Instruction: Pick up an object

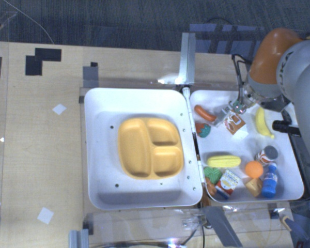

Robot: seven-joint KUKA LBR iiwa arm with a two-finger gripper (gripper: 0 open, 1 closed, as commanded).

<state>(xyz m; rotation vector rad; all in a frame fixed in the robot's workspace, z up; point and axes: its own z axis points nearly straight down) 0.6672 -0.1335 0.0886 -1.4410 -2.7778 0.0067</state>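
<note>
While your pincer (239, 107) hovers at the right bin's (298, 190) far edge, I cannot tell its opening; the small carton (234, 123) beside it could slip away

Tray (147, 148) in left bin (95, 138)

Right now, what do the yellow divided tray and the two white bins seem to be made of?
The yellow divided tray looks like moulded plastic with a smooth, matte finish: rounded compartments and one uniform colour. The two shallow white bins also appear to be plastic, slightly glossy, with soft reflections along their rims. I cannot confirm either.
</note>
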